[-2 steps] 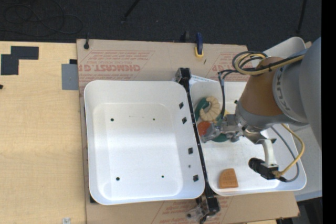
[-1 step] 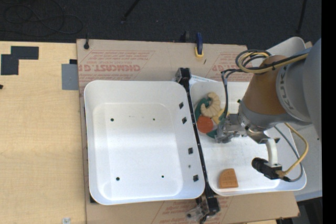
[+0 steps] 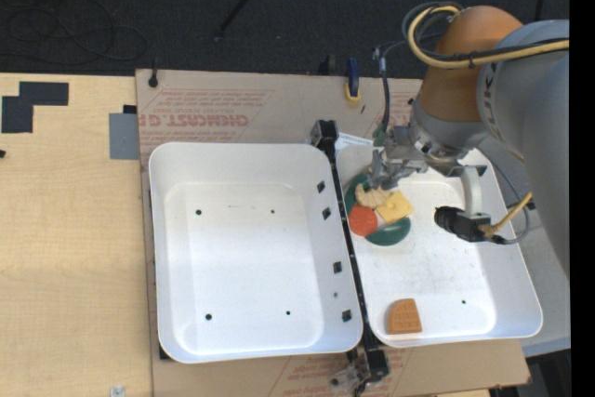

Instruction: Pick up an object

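In the right bin (image 3: 502, 311), a cluster of small items lies near its left wall: a green round piece (image 3: 390, 232), a red-orange ball-like piece (image 3: 363, 220), a yellow block (image 3: 394, 206) and a pale beige piece (image 3: 371, 195). An orange-brown toast-like piece (image 3: 403, 316) lies alone near the bin's front edge. My gripper (image 3: 383, 174) hangs down just above the back of the cluster, over the pale piece. Its fingertips blend into the items beneath them.
The left bin (image 3: 177, 200) sits beside the right one, with a black clamped divider (image 3: 337, 237) between them. A black cable fitting (image 3: 462, 222) hangs off the arm over the right bin. Cardboard (image 3: 232, 107) lies under both bins.
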Robot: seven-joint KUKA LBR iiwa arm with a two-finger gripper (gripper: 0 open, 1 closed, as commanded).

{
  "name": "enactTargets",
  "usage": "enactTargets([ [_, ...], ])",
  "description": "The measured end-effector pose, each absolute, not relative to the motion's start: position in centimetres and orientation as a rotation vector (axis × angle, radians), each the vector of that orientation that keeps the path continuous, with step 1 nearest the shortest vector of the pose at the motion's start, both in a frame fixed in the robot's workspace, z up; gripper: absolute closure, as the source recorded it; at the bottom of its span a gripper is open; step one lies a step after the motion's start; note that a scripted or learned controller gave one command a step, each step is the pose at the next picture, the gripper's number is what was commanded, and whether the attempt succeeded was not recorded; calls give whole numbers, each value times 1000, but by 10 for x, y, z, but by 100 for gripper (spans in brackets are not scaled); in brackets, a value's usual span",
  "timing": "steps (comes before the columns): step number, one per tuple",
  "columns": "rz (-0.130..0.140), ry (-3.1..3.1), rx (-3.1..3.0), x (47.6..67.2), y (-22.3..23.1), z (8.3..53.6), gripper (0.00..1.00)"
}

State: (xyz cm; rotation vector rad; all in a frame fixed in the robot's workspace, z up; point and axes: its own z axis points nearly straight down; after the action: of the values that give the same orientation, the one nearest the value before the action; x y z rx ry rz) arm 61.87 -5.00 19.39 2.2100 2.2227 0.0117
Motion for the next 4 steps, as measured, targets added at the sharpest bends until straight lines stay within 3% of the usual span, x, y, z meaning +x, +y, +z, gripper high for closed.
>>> enactTargets([
  [1,-7,2221,2228,591,-85,86,100],
  [2,7,2226,2216,563,-31,193,100],
  [3,-4,2227,2223,538,-4,197,100],
  [4,-2,2223,2222,552,7,215,100],
])
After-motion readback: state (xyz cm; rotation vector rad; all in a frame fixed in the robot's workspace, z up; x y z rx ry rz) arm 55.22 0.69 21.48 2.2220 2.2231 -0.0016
